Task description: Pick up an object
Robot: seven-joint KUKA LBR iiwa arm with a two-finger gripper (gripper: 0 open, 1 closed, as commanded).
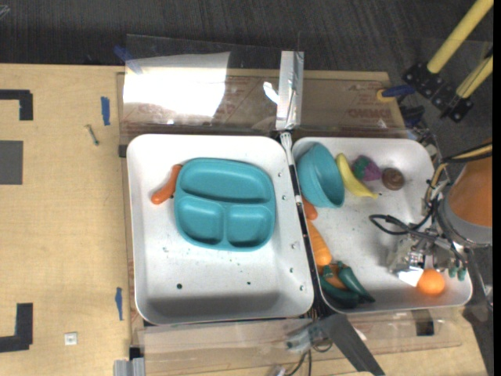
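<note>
Two shallow white bins sit side by side on my tabletop: the left bin bears a smooth teal divided plate, and the right bin holds a teal bowl tipped on edge. My jaws hang low in the right bin's near corner, just beside a small round orange ball (glossy, plastic-looking). Tangled cables blur them, so I cannot tell how they stand.

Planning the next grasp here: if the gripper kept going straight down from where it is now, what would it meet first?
Probably the orange ball beside the gripper, or else the right bin's floor; depth is hard to judge.
</note>
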